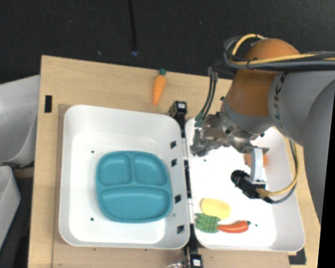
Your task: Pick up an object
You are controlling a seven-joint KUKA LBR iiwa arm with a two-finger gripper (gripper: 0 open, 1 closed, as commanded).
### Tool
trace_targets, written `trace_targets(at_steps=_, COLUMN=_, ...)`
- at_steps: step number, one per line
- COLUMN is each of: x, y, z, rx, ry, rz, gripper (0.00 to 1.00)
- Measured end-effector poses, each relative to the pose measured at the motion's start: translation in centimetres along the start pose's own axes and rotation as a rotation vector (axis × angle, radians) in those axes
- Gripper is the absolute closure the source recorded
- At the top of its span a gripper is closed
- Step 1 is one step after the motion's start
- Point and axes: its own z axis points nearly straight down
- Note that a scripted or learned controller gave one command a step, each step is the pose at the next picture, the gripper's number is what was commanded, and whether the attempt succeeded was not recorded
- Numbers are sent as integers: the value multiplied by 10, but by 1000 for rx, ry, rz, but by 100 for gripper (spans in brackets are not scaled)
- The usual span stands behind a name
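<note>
Open floor in both bins, clutter at the right bin's near edge

The left bin (73, 150) holds only a blue divided plate (133, 186) at its middle, with bare white floor all round it. In the right bin (285, 232), a yellow piece (215, 207), a green piece (206, 222) and a red chili pepper (233, 227) bunch near the front-left corner; the arm (258, 92) and its claw (205, 141) block the far left part, and the floor between is bare. A toy carrot (159, 87) lies alone on the surface (101, 85) behind the bins. Black clips (182, 179) line the shared wall.
</note>
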Motion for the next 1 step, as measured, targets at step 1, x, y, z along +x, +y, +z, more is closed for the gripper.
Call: trace_targets(at_steps=1, x=63, y=-6, z=-4, rx=-1, ry=1, rz=-2, gripper=100)
